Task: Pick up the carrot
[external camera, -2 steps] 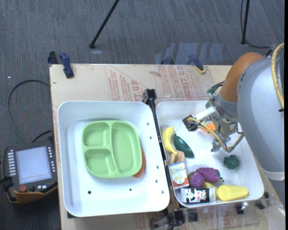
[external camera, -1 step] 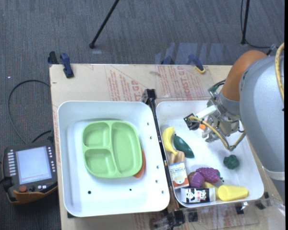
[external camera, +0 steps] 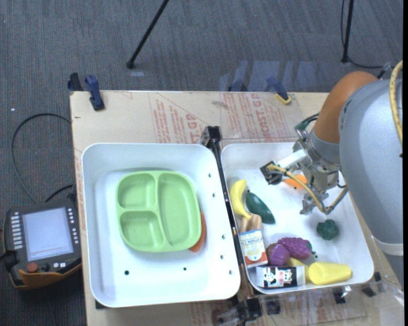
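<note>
One claw (external camera: 321,194) low in right bin (external camera: 292,219), carrot (external camera: 296,180) just beside it, whether spread or pressed together unclear

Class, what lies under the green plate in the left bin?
An orange-red rim peeks out beneath the green plate, at its right edge. The rest is covered, so what it is cannot be told.

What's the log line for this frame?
gripper: over right white bin | thin orange carrot: beside gripper, right bin | hold: unconfirmed | task: not done
</note>
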### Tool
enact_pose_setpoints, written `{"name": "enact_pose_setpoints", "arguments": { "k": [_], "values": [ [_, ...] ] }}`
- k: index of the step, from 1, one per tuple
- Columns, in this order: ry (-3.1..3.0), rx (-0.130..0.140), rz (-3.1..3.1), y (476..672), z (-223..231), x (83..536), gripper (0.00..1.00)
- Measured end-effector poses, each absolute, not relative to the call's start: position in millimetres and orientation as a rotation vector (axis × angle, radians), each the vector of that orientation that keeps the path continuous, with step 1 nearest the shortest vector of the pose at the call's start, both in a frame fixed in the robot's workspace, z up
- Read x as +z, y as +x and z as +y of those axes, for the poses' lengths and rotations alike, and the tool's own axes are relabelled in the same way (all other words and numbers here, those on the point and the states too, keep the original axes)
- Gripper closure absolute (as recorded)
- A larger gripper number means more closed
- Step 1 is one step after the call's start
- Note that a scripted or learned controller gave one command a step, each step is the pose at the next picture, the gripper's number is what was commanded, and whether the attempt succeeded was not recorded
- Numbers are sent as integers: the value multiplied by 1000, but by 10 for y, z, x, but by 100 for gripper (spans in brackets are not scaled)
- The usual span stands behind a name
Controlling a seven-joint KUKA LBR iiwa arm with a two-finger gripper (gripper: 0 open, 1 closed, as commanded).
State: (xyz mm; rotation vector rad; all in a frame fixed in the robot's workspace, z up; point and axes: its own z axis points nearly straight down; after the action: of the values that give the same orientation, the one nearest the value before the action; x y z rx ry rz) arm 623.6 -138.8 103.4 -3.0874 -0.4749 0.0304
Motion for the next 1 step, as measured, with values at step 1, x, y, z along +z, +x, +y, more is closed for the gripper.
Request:
{"name": "enact_pose_setpoints", "arguments": {
  "k": [1],
  "values": [
    [-3116, 17, -326, 5495, -1439, 846, 0]
  ]
}}
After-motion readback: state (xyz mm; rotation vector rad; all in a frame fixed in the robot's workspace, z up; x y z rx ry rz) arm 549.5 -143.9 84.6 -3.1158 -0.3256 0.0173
